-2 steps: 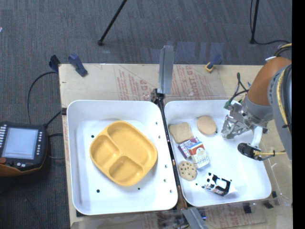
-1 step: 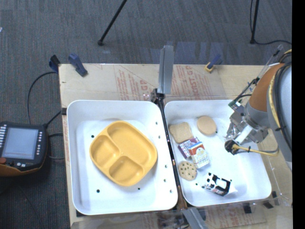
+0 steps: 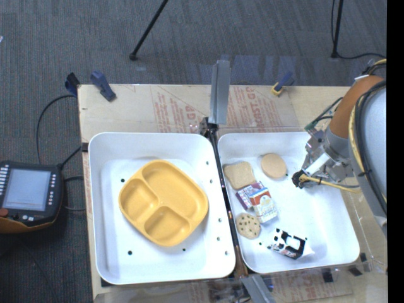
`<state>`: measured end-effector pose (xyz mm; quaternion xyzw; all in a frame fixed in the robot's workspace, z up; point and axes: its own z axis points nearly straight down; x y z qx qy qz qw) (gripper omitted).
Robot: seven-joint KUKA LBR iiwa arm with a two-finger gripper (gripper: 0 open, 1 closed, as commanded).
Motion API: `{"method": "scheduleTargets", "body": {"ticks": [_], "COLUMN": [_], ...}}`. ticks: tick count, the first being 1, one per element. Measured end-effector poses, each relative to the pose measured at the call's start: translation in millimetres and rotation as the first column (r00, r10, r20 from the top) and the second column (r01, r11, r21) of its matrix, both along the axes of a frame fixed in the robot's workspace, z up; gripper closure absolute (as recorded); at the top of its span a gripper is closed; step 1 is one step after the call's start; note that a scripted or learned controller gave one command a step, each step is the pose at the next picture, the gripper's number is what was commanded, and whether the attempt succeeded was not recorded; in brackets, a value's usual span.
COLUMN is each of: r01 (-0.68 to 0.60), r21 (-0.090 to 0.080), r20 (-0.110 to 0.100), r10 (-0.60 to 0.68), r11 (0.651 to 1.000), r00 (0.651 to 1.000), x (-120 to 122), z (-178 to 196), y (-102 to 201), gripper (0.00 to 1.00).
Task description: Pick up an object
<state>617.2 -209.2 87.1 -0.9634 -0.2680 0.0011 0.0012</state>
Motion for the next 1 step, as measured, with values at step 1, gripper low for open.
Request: {"method": "scheduleTargets", "body": {"ticks": [1], "r01": [0.333], "r21": [-0.001], "r20": [-0.001], "r10": [-0.333], "r11": [0.943], "r00": [0.943], "x": [9.4], "z": [-0.2], "y": [-3.1], "gripper": [1.0]}}
